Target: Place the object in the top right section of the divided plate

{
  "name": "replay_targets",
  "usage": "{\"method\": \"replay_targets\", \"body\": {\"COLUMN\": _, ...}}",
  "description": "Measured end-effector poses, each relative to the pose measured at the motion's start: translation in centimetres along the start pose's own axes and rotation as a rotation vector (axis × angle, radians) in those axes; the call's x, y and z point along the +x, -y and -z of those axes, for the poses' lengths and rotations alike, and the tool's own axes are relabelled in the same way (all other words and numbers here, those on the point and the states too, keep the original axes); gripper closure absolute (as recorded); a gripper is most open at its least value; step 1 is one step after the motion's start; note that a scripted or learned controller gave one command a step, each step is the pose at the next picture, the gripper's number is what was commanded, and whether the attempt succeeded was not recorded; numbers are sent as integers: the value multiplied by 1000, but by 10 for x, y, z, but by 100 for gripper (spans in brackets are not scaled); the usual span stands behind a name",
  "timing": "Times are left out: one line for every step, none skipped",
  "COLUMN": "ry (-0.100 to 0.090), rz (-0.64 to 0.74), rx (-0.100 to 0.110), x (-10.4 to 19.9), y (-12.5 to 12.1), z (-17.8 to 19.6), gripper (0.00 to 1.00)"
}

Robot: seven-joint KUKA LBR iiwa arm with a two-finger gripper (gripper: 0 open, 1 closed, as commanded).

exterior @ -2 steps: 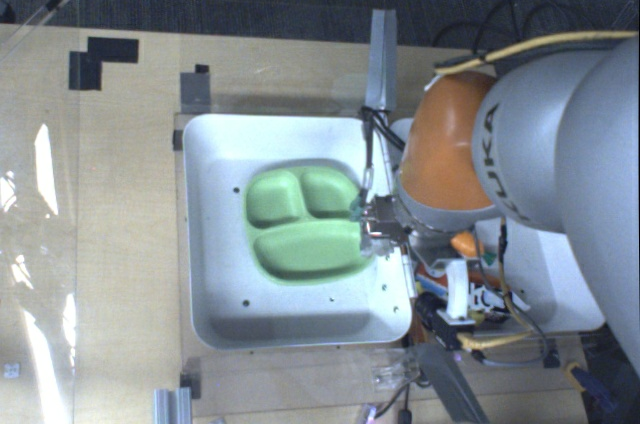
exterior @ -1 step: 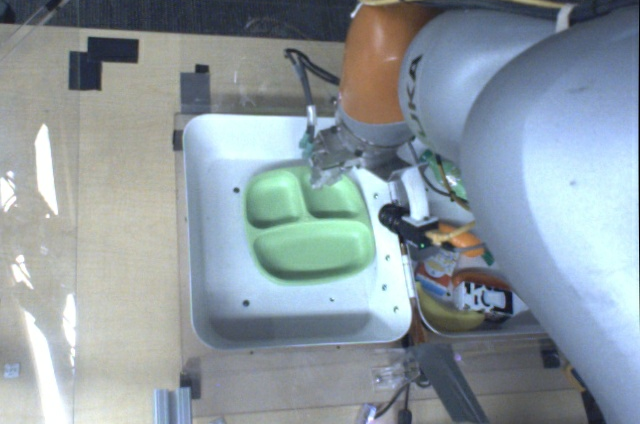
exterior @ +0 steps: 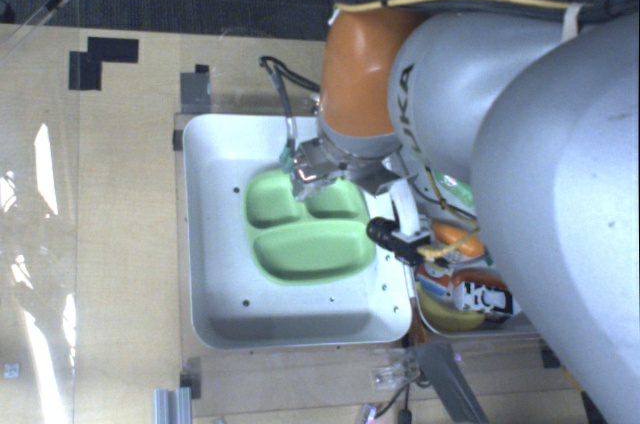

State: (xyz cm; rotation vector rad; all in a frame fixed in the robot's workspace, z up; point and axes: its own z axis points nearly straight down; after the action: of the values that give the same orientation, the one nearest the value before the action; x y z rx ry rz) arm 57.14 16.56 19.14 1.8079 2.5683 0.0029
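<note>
A green divided plate (exterior: pixel 305 247) lies in the left white bin (exterior: pixel 215 242). It has two small sections on its far side and one large section nearer the camera. My gripper (exterior: pixel 308 169) hangs over the plate's far edge, about above the ridge between the two small sections. The wrist and its orange band (exterior: pixel 365 72) hide the plate's far right corner. I see nothing lying in the visible parts of the plate, and no object shows at the gripper.
The grey arm covers most of the right bin. At its visible left edge lie an orange item (exterior: pixel 455 237), a yellow item (exterior: pixel 450 314), a white, red and black item (exterior: pixel 485 297) and something green (exterior: pixel 455 187). Bare bin floor surrounds the plate.
</note>
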Motion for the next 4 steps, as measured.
{"method": "replay_targets", "body": {"ry": 0, "rz": 34, "rx": 1, "x": 72, "y": 41, "z": 17, "gripper": 100}}
{"method": "replay_targets", "body": {"ry": 0, "rz": 5, "rx": -9, "x": 49, "y": 33, "z": -92, "gripper": 100}}
{"method": "replay_targets", "body": {"ry": -6, "rz": -273, "rx": -10, "x": -37, "y": 2, "z": -97, "gripper": 100}}
{"method": "replay_targets", "body": {"ry": -5, "rz": -185, "rx": -23, "x": 75, "y": 15, "z": -96, "gripper": 100}}
